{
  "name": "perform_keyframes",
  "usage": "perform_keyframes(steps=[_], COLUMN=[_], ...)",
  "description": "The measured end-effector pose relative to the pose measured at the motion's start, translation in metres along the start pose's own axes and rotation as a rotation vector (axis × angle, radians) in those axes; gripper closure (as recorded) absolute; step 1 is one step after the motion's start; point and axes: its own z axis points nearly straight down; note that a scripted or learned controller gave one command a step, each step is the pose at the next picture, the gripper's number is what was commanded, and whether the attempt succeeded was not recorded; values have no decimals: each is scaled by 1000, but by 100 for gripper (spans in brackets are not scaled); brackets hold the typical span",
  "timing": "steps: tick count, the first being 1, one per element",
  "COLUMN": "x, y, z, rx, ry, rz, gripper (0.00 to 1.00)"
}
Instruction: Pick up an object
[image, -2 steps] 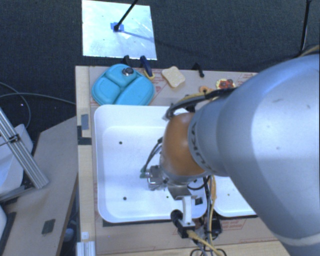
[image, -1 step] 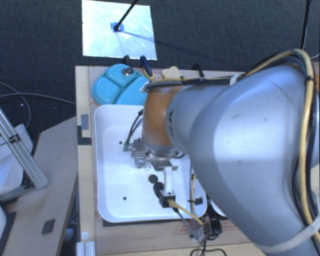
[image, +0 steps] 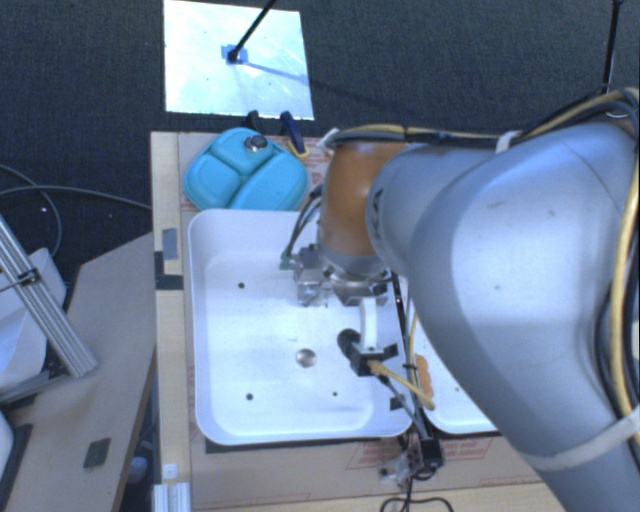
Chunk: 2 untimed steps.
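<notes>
Camera view looks down on the left bin (image: 228, 330), a shallow white tray with small dark dots on its floor. One loose item lies in it: a small round object (image: 306, 357), dull brown-grey, resting on the floor near the bin's middle and slightly toward the near wall. It touches neither wall.

The arm (image: 500, 260) enters from the right and covers most of the right bin (image: 455, 415). The gripper (image: 315, 288) hangs over the left bin, below the orange band, on the far side of the small round object and apart from it. Whether the gripper is spread or pressed together cannot be told from this angle. Nothing is seen held in it.

A blue compartment dish (image: 245, 172) sits on the bench just beyond the far wall of the left bin.

Task status: no pick is complete. The object is on the bin floor, not lifted. Remaining steps, as judged: align the gripper over the object, descend, close, lift.
</notes>
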Motion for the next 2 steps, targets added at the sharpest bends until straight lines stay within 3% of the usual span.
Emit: perform_keyframes(steps=[1, 2], x=[24, 27], y=[-73, -32], z=[-1, -141], rx=[-7, -14], ry=[1, 6], rz=[-5, -7], gripper=[100, 100])
